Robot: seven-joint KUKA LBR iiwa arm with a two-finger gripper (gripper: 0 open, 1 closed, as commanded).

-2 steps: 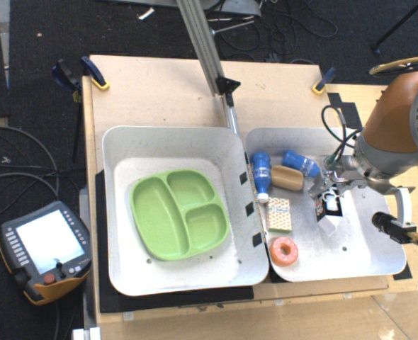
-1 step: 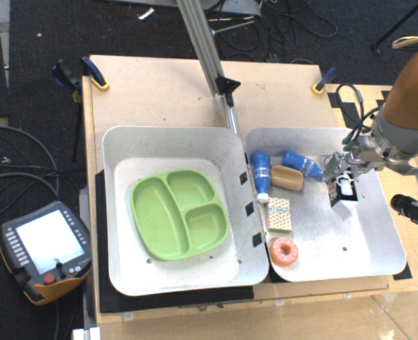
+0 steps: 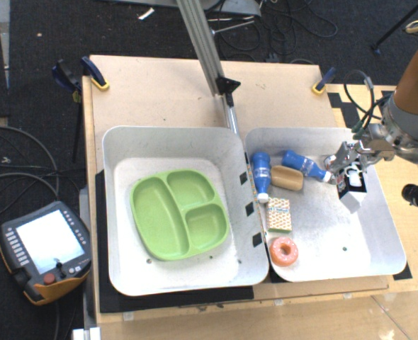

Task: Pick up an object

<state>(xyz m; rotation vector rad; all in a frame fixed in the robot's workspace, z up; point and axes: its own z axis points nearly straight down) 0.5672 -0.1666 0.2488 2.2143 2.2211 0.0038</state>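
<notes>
– Two white bins: which one concerned the gripper (image 3: 347, 163)?
– The right bin (image 3: 336, 261). The gripper hung over its upper right part. The left bin (image 3: 115, 190) held one green divided plate (image 3: 181, 213), well apart from the gripper.
– Which object lay nearest, and how?
– One slanted blue bottle (image 3: 302, 164), just to the view's left of the gripper. Its long axis ran from upper left down to lower right, and its white cap end pointed at the gripper. Contact could not be judged.
– Was the gripper open or closed?
– That could not be told; nothing was seen held.
– And the count?
– Two bottles in all, with the second blue bottle (image 3: 260, 174) lying along the left wall. One tan block (image 3: 287, 179) sat between them. Below were one patterned sponge (image 3: 278, 214) and one orange ring (image 3: 285, 251).
</notes>
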